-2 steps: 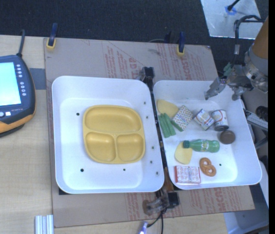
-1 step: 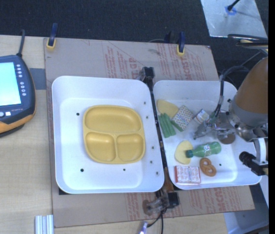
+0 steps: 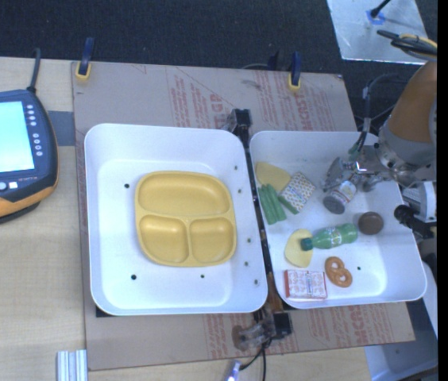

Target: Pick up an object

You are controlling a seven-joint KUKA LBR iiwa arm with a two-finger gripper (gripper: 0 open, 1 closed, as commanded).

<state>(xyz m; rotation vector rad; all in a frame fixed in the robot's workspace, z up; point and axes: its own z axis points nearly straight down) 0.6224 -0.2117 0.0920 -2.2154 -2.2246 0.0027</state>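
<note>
Camera view has the right bin (image 3: 403,280) holding all the candidates: a small grey cylinder thing (image 3: 335,203) lying near the top, a brown round piece (image 3: 371,222) just to its right, a green bottle (image 3: 331,236) on its side in the middle resting over a yellow slice (image 3: 295,250), a pretzel (image 3: 337,271) and a red-and-white packet (image 3: 306,284) toward the near edge, plus green pods (image 3: 272,203), another yellow piece (image 3: 269,174) and a checkered packet (image 3: 297,189) along the left wall. None of it is lifted, everything is still lying on the bin floor

The pincer (image 3: 349,173) sits low over the upper part of that bin, right above the grey cylinder, which looks like the target to me. Honestly can't tell whether it's open or closed, the metal bits blur together at this angle, and I don't see anything clearly caught in it

Left bin (image 3: 97,213) just has the yellow divided tray (image 3: 184,217). A tablet-style controller (image 3: 5,153) sits on the surface to the far left

What could go sideways: the cylinder is on its side, so a slightly off-centre squeeze probably rolls it away or kicks it into the brown piece. A bad descent could also clip the bin's back wall since it's working close to it
</note>
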